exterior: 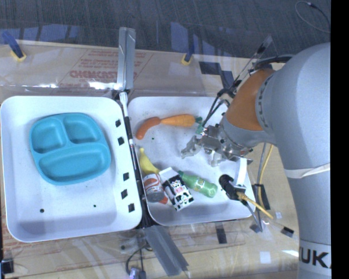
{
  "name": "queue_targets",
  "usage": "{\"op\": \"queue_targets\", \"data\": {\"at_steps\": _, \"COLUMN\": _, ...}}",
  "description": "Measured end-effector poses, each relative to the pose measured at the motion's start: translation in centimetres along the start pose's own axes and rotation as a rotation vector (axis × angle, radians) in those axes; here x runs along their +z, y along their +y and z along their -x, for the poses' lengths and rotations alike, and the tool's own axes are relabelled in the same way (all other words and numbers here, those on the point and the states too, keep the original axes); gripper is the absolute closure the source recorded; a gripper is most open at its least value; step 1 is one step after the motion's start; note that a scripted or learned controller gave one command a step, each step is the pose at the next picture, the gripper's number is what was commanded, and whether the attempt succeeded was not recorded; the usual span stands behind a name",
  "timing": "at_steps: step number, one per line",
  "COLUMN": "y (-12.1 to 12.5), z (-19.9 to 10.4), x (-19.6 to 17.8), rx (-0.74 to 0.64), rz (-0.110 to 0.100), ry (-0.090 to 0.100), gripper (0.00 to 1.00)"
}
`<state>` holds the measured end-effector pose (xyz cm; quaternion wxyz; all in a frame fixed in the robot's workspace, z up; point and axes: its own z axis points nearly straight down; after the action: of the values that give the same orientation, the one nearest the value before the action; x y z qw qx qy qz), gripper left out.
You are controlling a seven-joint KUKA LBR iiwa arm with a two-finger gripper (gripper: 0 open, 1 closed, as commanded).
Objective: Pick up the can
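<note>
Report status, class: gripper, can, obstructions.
Gripper over right bin, mid-bin, holding nothing. Can lies at near-left corner, untouched. Banana, cow-print carton, green bottle crowd it.

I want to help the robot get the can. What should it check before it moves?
1. Can in view, right bin's lower left corner: ok.
2. Can free to grab: not ok; the banana and a small box touch it.
3. Claw over the can: not ok; it is up and to the right of it.
4. Claw carrying nothing: cannot tell.
5. Bottle out of the way: cannot tell; it lies between claw and can.
</note>
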<state>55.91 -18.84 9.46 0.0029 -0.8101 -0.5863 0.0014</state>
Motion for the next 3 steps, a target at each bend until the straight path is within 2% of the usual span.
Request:
{"op": "queue_targets", "data": {"at_steps": 1, "y": 0.0, "z": -0.1, "x": -1.0, "rx": -0.005, "rz": -0.002, "ry": 0.001, "gripper": 1.00}}
{"op": "queue_targets", "data": {"at_steps": 2, "y": -4.6, "z": -1.1, "x": -14.7, "rx": -0.196, "rz": 0.005, "ry": -0.002, "gripper": 1.00}}
{"op": "queue_targets", "data": {"at_steps": 3, "y": -12.4, "z": -13.2, "x": -15.1, "rx": -0.396, "rz": 0.003, "ry": -0.002, "gripper": 1.00}}
